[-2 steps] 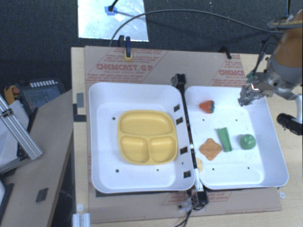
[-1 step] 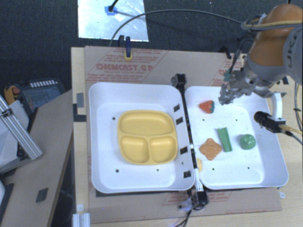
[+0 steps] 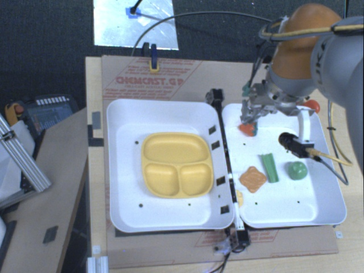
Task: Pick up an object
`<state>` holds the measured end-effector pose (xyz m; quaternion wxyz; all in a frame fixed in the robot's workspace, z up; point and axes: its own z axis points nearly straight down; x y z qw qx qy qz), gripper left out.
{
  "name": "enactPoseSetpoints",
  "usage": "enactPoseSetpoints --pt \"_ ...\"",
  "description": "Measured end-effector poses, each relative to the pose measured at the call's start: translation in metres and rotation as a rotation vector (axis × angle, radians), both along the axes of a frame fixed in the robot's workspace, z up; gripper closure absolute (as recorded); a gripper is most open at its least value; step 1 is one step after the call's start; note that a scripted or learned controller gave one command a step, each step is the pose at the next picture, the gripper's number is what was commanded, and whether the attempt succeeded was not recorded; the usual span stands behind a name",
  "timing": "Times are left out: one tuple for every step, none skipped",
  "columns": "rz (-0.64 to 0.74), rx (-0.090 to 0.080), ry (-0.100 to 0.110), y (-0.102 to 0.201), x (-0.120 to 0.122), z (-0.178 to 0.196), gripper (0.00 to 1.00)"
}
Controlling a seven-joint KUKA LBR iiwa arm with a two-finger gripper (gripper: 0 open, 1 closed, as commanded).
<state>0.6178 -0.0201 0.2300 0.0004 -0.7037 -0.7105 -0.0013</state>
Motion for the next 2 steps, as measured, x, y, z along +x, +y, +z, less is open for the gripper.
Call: enactPoseSetpoints --pt "0.001 0.001 -0.003 0.056 0.013 0.007 1.00" --pt "0.000 0.001 -0.002 0.107 0.015 0.013 1.00"
